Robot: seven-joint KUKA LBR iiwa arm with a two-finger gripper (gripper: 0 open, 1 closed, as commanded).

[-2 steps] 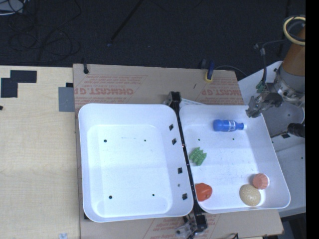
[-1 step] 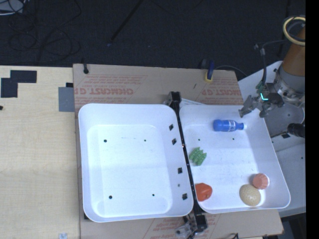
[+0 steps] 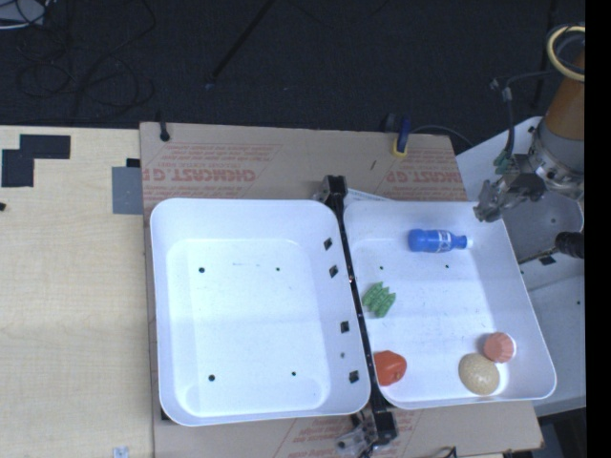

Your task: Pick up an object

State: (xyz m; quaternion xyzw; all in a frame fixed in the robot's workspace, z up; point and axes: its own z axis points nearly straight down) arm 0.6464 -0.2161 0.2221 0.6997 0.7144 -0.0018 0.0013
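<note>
In the camera view, the arm (image 3: 563,113) comes in from the right. Its end effector (image 3: 496,197) hangs just past the top right corner of the right bin (image 3: 520,275), over the surface (image 3: 67,275). I cannot tell how far open it is, and nothing shows between its tips.

A blue bottle (image 3: 437,241) lies on its side in the right bin, close to the end effector, a little down and to the left of it. A small green thing (image 3: 379,300) sits farther down and left, near the wall between the two bins. An orange-red thing (image 3: 389,367) lies at the bottom left of that bin, far from the end effector. A pink ball (image 3: 498,347) and a cream ball (image 3: 479,374) lie touching, almost straight below the end effector, well apart from it. The left bin (image 3: 162,284) is farthest away.
</note>
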